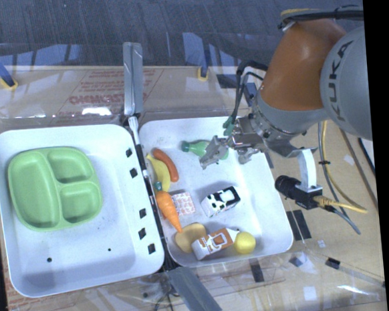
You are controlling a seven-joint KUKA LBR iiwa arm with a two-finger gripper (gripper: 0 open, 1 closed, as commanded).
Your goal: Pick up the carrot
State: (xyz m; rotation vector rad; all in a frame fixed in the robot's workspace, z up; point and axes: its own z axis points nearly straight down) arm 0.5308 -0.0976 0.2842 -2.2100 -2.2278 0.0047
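We log the grey two-finger metal claw (pixel 225 150) over the right shallow white bin's (pixel 268 199) far side, fingers spread, pinching nothing, beside a green bottle (pixel 195 145). The tapered orange carrot (pixel 168 210) lies along that bin's left wall, well apart. The left white bin (pixel 29 272) bears a green sectioned plastic tray (pixel 54 187).

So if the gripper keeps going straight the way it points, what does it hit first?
Probably the green bottle: the gripper points left at it, well above the carrot. Height is unclear, so it may pass over.
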